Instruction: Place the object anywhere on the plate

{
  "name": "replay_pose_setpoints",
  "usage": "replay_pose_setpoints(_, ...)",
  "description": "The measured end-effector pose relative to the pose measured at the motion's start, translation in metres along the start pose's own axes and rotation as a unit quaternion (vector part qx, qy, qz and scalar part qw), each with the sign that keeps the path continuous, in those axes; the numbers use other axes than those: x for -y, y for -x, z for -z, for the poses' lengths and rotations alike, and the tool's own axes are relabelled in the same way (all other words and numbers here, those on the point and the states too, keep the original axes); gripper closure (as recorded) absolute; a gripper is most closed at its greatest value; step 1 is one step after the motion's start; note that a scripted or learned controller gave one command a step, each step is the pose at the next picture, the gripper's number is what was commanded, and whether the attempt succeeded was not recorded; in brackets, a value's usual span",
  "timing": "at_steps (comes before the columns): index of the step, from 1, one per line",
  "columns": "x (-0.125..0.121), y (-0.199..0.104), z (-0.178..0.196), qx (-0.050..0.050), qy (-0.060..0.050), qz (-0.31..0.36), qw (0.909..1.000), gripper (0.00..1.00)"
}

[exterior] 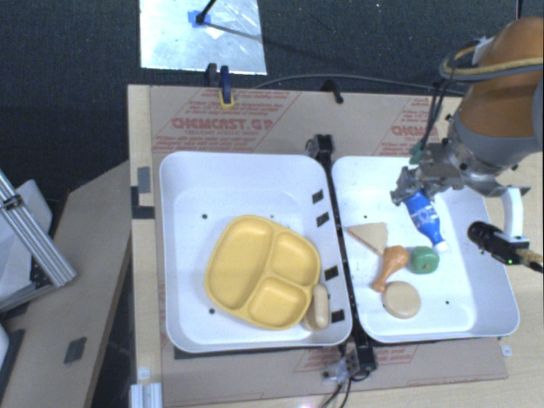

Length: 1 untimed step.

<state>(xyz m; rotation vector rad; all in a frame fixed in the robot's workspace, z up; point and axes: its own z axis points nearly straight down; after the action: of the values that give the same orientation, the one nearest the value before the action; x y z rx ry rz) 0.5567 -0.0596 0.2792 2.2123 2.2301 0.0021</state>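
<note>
Plate: yellow plastic, smooth, slightly glossy.
Bins: white plastic, smooth, soft sheen.
Bottle: blue, glossy plastic.
Bench sheet: brown paper-faced board, matt, printed red.
Floor panel, 11 o'clock: dull metallic sheet.

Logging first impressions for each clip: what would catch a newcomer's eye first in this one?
The yellow plate with its compartments stands out in the left bin, with a small tan piece lying against its right edge. In the right bin, the gripper sits over the top of a blue bottle that lies slanted. Below it are a pale wedge, a drumstick, a green ball and a tan disc.
</note>
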Motion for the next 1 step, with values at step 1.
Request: replay_pose_setpoints(1,0.0162,-0.0539,-0.0081,-0.001,-0.001,0.001,1.0,1.0)
